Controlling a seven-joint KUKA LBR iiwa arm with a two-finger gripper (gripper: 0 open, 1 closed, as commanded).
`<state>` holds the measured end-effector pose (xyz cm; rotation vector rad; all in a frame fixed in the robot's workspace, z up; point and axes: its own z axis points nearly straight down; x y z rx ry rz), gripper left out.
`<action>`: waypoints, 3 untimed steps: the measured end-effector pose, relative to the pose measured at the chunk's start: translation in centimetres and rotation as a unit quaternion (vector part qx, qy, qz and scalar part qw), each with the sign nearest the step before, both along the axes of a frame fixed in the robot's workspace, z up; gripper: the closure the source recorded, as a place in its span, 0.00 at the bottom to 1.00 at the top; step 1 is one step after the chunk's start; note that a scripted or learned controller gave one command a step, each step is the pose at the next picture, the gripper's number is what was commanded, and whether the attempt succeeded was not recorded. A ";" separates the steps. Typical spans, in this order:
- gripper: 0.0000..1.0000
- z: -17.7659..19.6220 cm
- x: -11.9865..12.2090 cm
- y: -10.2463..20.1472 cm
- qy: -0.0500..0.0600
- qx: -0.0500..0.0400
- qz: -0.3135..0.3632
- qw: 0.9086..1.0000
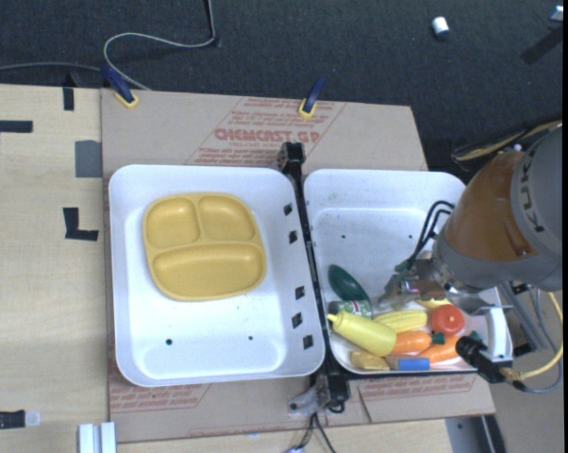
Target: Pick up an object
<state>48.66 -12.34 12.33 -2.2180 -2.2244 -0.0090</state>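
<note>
While the left bin [133,281] holds just one thing, a yellow plate [206,245] with three parts, the right bin [378,196] holds a heap of toy food in its near corner. The yellow plate lies flat in the far half of its bin, closer to the left wall than to the middle.

The heap sits against the near wall of the right bin. A yellow squeeze bottle [362,330] lies on its side at the front. Just behind it is a dark green toy [346,282] that looks like a leaf or a spoon. A yellow corn cob [403,320] lies next to the bottle. A red tomato [446,320] is to the right of the corn, and an orange carrot [414,342] lies below them. A small blue piece [411,364] is touching the near wall.

The gripper [409,281] is down in the right bin, just above the heap, near the corn and the green toy. I cannot tell if it is clenched or let go, or if it has anything. The big grey and orange arm [496,220] covers the right side of this bin.

Both bins sit on a sheet of brown cardboard [265,135] on the table [29,281]. A black clip [291,156] joins the bins at the far side. A thin cable [161,41] curls across the dark floor [359,26] behind.
</note>
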 end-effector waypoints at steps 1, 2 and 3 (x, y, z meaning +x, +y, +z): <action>1.00 0.9 0.0 0.1 0.000 0.001 0.001 1.000; 0.00 1.0 0.0 -0.1 0.000 -0.001 -0.001 1.000; 0.00 -3.8 -0.3 -8.1 0.001 -0.004 -0.002 1.000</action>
